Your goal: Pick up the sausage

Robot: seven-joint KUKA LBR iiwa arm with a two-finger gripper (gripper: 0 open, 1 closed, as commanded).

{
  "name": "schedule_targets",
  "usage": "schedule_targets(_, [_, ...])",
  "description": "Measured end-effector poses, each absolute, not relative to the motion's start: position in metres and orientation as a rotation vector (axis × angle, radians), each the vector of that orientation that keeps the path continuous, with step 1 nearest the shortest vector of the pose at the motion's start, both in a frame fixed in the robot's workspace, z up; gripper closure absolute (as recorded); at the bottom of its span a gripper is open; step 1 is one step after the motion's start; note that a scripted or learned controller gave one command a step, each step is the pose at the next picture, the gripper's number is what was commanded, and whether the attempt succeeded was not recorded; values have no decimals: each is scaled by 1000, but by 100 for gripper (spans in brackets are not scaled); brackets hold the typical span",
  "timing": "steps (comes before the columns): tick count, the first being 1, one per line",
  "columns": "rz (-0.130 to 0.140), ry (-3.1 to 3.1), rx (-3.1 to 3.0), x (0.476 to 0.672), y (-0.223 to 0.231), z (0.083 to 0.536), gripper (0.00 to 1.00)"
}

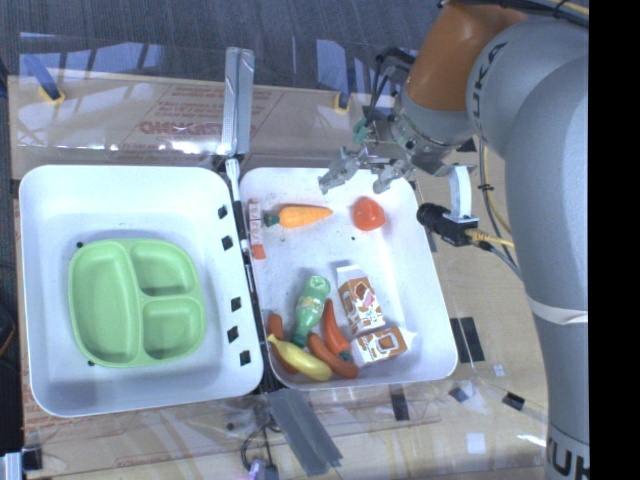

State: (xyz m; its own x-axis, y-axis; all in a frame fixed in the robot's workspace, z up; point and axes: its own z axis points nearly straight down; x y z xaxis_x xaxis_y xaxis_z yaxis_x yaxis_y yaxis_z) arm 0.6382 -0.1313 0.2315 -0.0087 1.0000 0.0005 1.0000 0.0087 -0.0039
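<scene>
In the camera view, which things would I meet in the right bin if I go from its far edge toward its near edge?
Gripper above the far edge → carrot and tomato, side by side → green bottle → milk cartons → sausage and banana at the near edge.

The sausage (331, 356) lies hemmed between banana (301, 360), green bottle (310, 309) and cartons (368, 320) near the right bin's front wall (350, 385); open floor spreads between them and the carrot (303, 215).

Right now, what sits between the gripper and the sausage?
In the camera view, the carrot and the green bottle lie between the gripper at the bin's far edge and the sausage in the near pile.
</scene>
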Motion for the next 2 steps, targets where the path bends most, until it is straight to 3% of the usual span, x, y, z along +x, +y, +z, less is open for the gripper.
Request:
schedule_targets(1, [6,-1856,-2528,639,-150,169,0])
schedule_targets(2, [0,-2216,-2227,657,-131,197,0])
